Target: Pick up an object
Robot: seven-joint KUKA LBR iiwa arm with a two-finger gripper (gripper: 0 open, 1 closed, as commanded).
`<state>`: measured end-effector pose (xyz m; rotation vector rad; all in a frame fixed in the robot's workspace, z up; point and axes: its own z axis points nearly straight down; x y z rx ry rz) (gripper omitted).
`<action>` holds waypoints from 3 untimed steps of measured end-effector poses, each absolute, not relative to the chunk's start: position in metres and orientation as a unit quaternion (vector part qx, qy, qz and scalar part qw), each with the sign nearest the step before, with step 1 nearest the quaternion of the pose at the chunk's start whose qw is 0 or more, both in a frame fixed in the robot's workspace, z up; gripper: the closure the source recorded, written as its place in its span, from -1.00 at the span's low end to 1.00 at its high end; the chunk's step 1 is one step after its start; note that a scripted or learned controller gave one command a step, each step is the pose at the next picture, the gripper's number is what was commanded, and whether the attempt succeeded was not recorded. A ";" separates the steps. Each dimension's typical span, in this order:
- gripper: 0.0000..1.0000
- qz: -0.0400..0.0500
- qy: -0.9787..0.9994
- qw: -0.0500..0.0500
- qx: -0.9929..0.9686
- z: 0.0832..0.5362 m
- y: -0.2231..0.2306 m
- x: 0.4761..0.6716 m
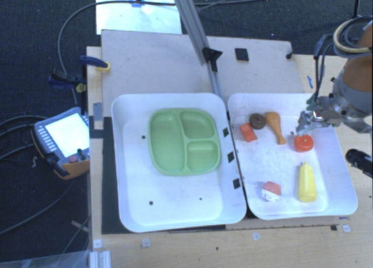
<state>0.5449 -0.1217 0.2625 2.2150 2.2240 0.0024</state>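
Gripper [309, 122] over the right bin [344, 203], just above a red tomato [303, 143].
I cannot tell its jaw state; the tomato lies in the bin, near a drumstick [274, 124].

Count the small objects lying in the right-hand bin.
6: brown round piece, orange block, drumstick, red round piece below the gripper, yellow bottle, red-and-white piece.

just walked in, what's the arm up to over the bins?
The arm's gripper hangs over the right bin, just above a red round object, near the drumstick-shaped toy. Nothing visibly sits between its fingers. A yellow bottle, a brown round piece and an orange block lie untouched. The left bin holds a green divided plate.
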 end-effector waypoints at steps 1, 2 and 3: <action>1.00 0.002 0.710 0.001 0.704 0.267 -0.069 0.563; 1.00 0.001 0.710 0.000 0.704 0.252 -0.011 0.573; 1.00 0.001 0.711 0.000 0.703 0.236 0.044 0.583</action>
